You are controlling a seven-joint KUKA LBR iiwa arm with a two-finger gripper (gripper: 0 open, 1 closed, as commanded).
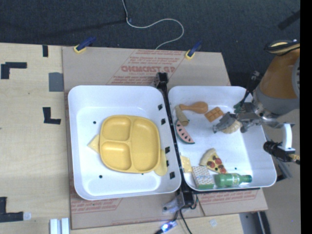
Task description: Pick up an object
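My gripper (pixel 223 126) hangs low over the upper right part of the right bin (pixel 253 145), reaching in from the right. A small beige object (pixel 233 127) sits right against it, partly hidden by the gripper body; whether it is held is unclear. Just to the gripper's left lie an orange waffle piece (pixel 213 114) and a tan drumstick (pixel 195 107). Further left is a watermelon slice (pixel 184 133). Nearer the front lie a pizza slice (pixel 213 161), a green bottle (pixel 232 180) on its side and a small pale box (pixel 202 176).
The left bin (pixel 83 130) holds a yellow divided plate (pixel 130 143) with a yellow piece poking out beneath it. The divider wall (pixel 170 130) separates the bins. A yellow scrap (pixel 185 164) rests by the right bin's left wall.
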